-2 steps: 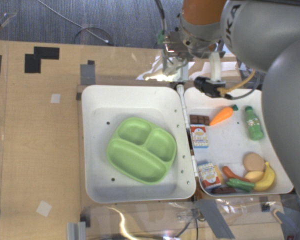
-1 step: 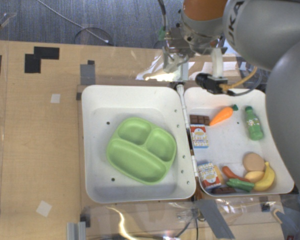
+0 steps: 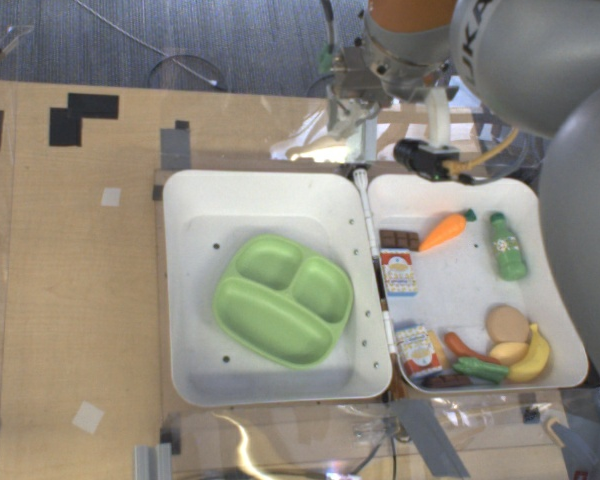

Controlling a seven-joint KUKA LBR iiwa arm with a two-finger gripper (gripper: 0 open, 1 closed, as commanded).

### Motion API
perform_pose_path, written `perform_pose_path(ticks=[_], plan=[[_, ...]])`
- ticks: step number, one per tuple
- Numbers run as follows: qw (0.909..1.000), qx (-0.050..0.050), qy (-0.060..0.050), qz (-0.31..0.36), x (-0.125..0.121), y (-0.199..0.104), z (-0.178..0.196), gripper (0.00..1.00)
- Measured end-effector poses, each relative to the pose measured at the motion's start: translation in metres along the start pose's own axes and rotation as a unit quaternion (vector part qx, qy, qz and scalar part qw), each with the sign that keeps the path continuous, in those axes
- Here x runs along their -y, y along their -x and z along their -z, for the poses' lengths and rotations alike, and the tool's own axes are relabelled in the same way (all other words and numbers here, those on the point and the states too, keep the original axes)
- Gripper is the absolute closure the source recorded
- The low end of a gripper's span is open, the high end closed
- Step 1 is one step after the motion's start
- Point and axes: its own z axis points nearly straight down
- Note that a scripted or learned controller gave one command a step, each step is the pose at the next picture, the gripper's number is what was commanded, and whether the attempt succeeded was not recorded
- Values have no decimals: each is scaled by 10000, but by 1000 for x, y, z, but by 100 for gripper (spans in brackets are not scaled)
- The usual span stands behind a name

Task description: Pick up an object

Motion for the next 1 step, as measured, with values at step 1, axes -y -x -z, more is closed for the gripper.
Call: perform_pose_path(ticks=[1], plan=[[10000,5,29,34,-1,-1,13,100]])
